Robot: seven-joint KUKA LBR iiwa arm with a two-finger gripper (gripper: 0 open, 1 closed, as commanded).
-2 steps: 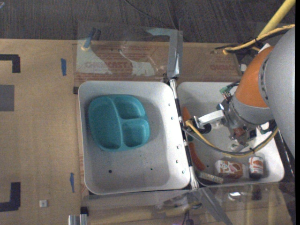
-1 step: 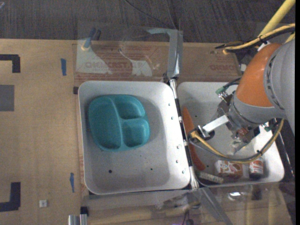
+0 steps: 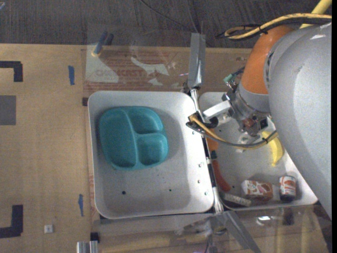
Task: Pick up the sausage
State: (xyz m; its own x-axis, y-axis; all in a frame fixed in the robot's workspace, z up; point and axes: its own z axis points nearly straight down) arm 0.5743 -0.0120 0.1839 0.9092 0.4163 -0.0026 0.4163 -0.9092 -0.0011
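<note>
Along the right bin's (image 3: 247,162) left wall, the sausage (image 3: 221,182) lies lengthwise, top-to-bottom; tool (image 3: 251,129) state unclear.

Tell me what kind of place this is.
Likely a robotics lab test bench: two white bins on a wooden bench marked with blue tape, toy-like food items in the right bin, and loose cables on the floor.

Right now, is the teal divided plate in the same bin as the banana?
No, the teal plate lies in the left bin, while the banana lies in the right bin.
</note>
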